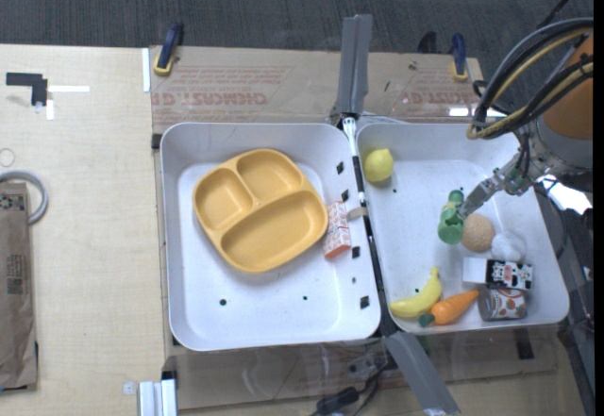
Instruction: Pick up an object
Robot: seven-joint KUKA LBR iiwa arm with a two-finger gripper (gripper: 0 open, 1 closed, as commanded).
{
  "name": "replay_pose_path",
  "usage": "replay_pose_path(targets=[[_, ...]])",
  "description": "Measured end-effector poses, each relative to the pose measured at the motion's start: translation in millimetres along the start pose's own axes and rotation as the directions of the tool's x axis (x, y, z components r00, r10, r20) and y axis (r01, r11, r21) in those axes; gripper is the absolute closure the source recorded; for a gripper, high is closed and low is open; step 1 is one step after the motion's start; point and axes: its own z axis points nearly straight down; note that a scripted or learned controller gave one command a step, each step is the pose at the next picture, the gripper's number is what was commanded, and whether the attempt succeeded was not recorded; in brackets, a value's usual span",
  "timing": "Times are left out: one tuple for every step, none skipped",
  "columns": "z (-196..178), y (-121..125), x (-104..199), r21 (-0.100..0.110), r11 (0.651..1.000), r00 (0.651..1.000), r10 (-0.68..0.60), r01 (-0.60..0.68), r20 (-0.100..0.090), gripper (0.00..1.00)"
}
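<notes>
My gripper reaches into the right bin from the upper right and sits right at a green object. A tan ball lies against the green object on its right. A yellow lemon rests near the bin's upper left. At the front of the bin lie a banana, an orange carrot, a black-and-white carton and a can. I cannot see from here whether the green object is between the fingers.
The left bin holds a yellow divided plate and a small red-and-white packet by the divider. A white fluffy thing lies near the right wall. Cardboard lines the back, with blue clamps.
</notes>
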Motion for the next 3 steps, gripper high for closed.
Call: replay_pose_path(targets=[[67.1,15.3,1.3,-0.004,0.999,0.999,-0.035,0.035,0.002,0.00],[55.7,16.5,0.7,-0.007,0.999,0.999,-0.033,0.033,0.002,1.00],[55.8,16.5,0.7,-0.007,0.999,0.999,-0.033,0.033,0.002,0.00]])
